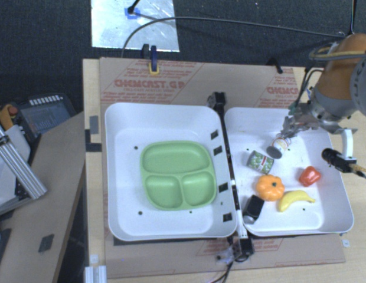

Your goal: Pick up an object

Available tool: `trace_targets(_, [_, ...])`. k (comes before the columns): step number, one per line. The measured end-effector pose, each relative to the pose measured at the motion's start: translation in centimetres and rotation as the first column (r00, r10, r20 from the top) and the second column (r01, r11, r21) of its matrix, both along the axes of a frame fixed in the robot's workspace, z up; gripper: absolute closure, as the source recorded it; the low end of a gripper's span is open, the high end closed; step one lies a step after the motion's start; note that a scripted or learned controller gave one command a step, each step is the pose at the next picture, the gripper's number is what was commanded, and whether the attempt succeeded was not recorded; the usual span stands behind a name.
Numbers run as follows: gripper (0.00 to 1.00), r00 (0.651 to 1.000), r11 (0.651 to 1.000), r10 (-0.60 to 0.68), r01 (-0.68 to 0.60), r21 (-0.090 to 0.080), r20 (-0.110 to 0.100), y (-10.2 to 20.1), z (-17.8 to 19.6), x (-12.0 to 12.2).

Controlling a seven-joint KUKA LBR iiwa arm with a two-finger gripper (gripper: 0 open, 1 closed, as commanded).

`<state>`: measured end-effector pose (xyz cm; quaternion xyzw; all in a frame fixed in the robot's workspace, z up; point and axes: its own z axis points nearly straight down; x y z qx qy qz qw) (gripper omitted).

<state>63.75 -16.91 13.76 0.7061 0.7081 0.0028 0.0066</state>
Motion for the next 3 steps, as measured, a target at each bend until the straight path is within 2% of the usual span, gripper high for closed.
trace_targets(1, [1.00, 1.000, 1.000, -0.003, 0.003, 0.003, -0.006, -0.8, 6.0, -0.2])
trace_targets(3, [1.00, 1.000, 1.000, 0.003, -0.003, 0.004, -0.008, -0.1, 14.5, 0.3])
